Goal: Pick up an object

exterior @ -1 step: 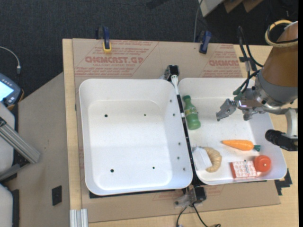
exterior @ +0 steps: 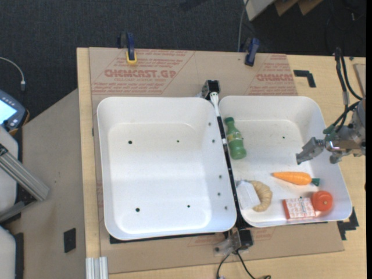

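My gripper hangs over the right side of the right bin, just above and to the right of an orange carrot. Its fingers stand open with nothing between them. Also in this bin lie a green bottle by the left wall, a tan croissant beside a white packet, a red and white box and a red tomato at the front right.
The left bin sits beside the right one, their rims touching along a black divider. Blue clamps hold the board at the back. Cables run down by the arm at the right.
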`<action>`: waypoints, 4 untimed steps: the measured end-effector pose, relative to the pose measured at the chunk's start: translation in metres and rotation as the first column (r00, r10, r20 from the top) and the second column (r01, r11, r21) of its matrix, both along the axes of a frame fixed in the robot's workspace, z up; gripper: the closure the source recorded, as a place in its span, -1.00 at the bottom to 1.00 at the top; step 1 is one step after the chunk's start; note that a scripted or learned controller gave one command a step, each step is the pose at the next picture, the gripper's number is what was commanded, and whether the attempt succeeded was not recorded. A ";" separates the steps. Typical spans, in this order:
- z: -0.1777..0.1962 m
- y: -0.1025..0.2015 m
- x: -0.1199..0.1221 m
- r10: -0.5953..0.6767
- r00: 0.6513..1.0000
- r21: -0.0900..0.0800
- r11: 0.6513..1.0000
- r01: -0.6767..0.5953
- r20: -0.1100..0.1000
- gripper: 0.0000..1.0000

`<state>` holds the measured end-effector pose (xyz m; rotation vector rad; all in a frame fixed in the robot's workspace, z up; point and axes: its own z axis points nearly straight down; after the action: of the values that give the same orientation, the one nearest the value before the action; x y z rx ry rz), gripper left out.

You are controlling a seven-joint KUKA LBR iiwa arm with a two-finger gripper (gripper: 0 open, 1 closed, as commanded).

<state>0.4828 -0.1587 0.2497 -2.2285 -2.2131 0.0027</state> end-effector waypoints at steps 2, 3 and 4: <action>-0.165 -0.040 -0.004 0.003 1.000 -0.004 1.000 -0.003 0.003 -1.00; 0.029 0.055 0.000 0.018 1.000 0.000 1.000 -0.018 0.022 -1.00; -0.022 0.108 -0.004 0.013 1.000 0.004 1.000 -0.013 -0.004 -1.00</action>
<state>0.4790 -0.0503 0.2274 -2.2104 -2.2235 0.0027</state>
